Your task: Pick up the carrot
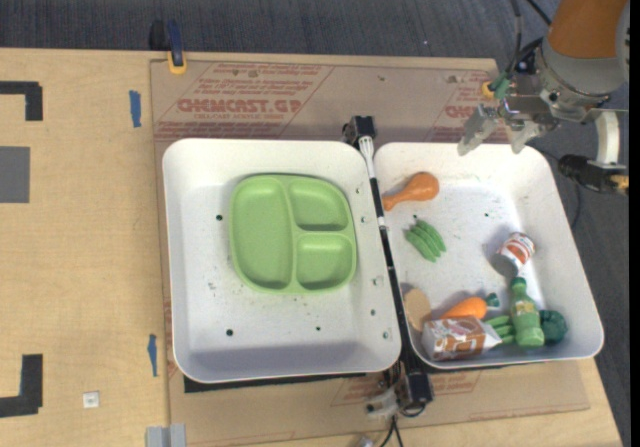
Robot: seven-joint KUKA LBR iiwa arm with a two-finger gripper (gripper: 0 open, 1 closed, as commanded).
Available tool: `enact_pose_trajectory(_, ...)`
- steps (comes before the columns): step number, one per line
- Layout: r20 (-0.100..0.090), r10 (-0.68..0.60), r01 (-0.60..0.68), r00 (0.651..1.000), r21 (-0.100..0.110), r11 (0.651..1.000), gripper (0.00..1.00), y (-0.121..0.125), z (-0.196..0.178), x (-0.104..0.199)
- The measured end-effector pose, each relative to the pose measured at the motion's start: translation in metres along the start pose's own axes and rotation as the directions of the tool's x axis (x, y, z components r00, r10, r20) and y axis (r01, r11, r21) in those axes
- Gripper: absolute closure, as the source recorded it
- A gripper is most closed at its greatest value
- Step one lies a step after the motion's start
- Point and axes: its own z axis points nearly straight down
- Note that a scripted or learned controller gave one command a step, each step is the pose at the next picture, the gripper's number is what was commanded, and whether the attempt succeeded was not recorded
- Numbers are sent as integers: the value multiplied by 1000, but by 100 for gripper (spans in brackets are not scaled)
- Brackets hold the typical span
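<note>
- Nearest the camera, at the front edge of the right bin [572, 235], a cluster of things is crowded together: a wrapped bread packet [460, 338], a green bottle [524, 320], and the carrot [468, 309], which lies orange and slanted, touching the top of the packet, with its green leaves turned toward the bottle.
- A small can [516, 250] is seen just behind the bottle, a green pea pod [426, 240] near the middle of the bin, and an orange drumstick [412, 190] at the back by the divider.
- A green divided plate [293, 233] is held by the left bin [190, 235].
- The pincer [495, 128] is seen above the back rim of the right bin, well apart from the carrot, with its fingers spread and nothing between them.
- For a good grasp, the pincer would best be carried to the front of the bin and turned so that the carrot is straddled across its narrow width.
- A descent on the exposed orange body is judged safest, since the packet and the bottle could otherwise be caught.
</note>
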Motion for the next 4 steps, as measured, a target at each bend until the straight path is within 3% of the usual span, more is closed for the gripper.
enact_pose_trajectory(1,0,32,-32,999,-4,999,0,-21,142,30)
enact_pose_trajectory(2,4,-189,189,982,-12,982,0,-105,147,-24)
enact_pose_trajectory(3,10,-301,301,954,-19,953,0,-166,147,-14)
enact_pose_trajectory(4,21,-490,490,872,-17,872,0,-168,146,25)
